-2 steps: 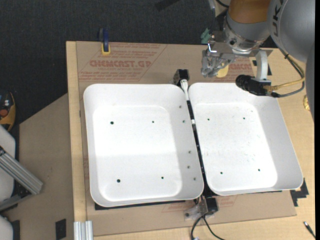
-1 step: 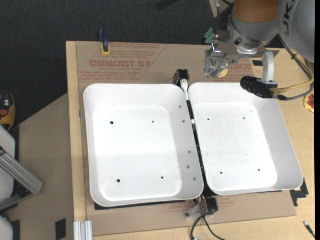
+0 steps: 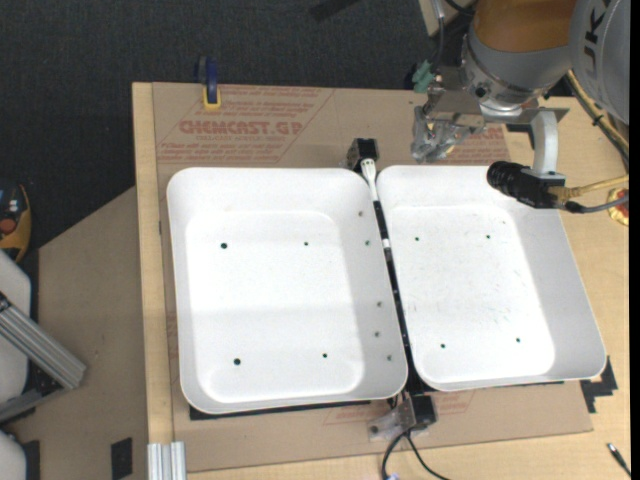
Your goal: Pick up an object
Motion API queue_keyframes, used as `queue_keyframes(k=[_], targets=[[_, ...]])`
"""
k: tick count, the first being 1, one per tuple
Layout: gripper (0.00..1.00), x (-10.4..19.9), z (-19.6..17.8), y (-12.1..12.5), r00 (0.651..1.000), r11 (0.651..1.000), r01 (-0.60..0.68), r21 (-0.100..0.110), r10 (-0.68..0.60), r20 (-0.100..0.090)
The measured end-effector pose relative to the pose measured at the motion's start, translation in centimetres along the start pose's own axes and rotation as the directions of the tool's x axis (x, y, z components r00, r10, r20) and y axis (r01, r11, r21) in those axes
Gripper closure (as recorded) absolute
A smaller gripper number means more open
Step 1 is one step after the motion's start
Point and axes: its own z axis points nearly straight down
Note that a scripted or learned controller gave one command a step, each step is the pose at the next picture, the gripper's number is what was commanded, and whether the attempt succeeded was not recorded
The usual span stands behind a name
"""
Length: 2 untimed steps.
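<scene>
So there's just the one camera, sitting fixed up above the bench (image 3: 300, 128) and looking down at a slant, not straight overhead. It's taking in both white bins side by side, the left bin (image 3: 190, 298) and the right bin (image 3: 570, 298), with the far edge of the bench up top and the near edge at the bottom. It's hanging far enough back that both bins fit whole, and the arm (image 3: 525, 18) is poking in from the upper right.
</scene>
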Motion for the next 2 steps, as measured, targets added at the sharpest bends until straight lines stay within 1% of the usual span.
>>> queue_keyframes(k=[1,2], targets=[[1.0,6.5,10.7,0.1,1.0,1.0,0.005,0.009,-0.005,0.0],[1.0,13.8,-5.5,-1.4,1.0,1.0,0.007,-0.018,-0.007,-0.004]])
